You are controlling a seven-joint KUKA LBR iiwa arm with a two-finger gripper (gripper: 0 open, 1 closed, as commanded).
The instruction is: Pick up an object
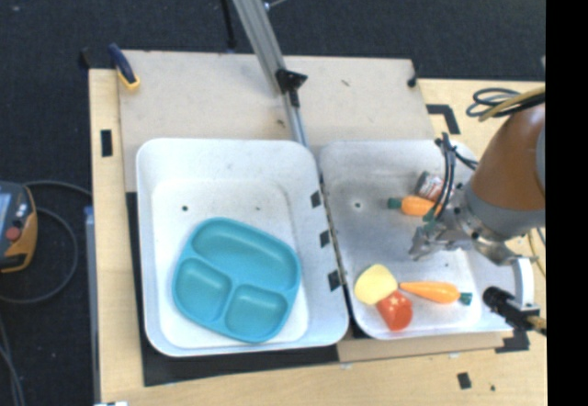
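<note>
In right bin [367, 174] we see gripper [432, 239] low over floor, between two carrots. Upper carrot [415, 205] just above-left of it, long axis roughly across view; lower carrot [432, 291] below, same lie, beside yellow piece [375, 284] and red piece [395, 310]. Jaw state — we cannot tell. Arm [510, 179] leans in from right, wrist pitched down — upper carrot nearer, we judge.

The wooden bench [220, 101] bears 2 white bins: left bin [156, 165], right bin [367, 174], side by side.
</note>
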